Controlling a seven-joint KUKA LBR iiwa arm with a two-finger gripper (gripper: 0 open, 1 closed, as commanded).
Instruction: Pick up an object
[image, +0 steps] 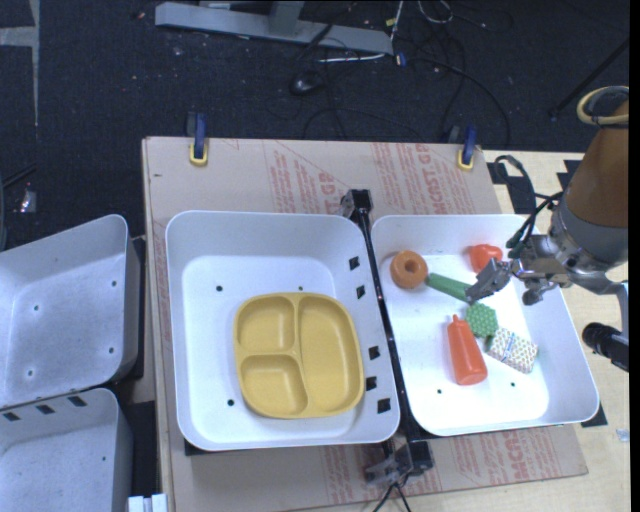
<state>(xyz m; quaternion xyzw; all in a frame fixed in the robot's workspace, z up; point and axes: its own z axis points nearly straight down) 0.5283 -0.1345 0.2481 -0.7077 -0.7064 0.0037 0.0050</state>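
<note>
Claw (497, 277) hovered low in the right bin (560, 400) above the green stick (447, 286); finger state unclear, nothing yet lifted.

At the right edge of the frame the arm (600, 195) shows a rounded orange band above a smooth grey wrist section. Below the grey part sits a darker metal block with black cables looping past it on the upper left side. From that block the claw (487, 282) ends in thin dark fingers of grey-black metal
</note>
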